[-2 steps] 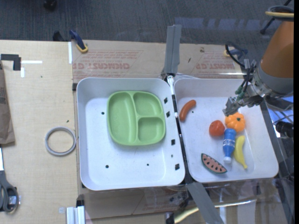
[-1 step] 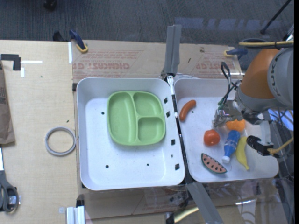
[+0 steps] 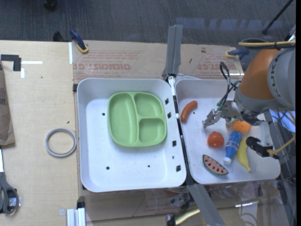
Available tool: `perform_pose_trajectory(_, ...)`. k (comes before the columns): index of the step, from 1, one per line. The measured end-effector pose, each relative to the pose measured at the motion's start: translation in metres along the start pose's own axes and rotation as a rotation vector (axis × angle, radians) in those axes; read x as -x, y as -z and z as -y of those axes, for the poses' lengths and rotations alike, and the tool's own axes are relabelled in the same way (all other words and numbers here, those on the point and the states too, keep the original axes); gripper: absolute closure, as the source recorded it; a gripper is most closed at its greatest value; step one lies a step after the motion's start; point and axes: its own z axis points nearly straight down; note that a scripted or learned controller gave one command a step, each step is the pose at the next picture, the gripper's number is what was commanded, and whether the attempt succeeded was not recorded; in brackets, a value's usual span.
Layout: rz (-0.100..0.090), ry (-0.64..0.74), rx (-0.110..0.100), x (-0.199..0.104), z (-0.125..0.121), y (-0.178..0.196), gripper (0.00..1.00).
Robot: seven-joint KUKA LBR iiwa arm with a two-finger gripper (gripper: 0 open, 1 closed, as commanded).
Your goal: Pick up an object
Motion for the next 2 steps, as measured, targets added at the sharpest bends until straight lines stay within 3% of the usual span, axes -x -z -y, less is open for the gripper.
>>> perform_pose_trajectory(1, 0.008, 0.014, 0.000, 0.003, -0.070, 0.001, 0.00)
perform_pose_trajectory(2, 0.009, 0.248, 0.001, 0.088, -0.068, 0.026, 0.00)
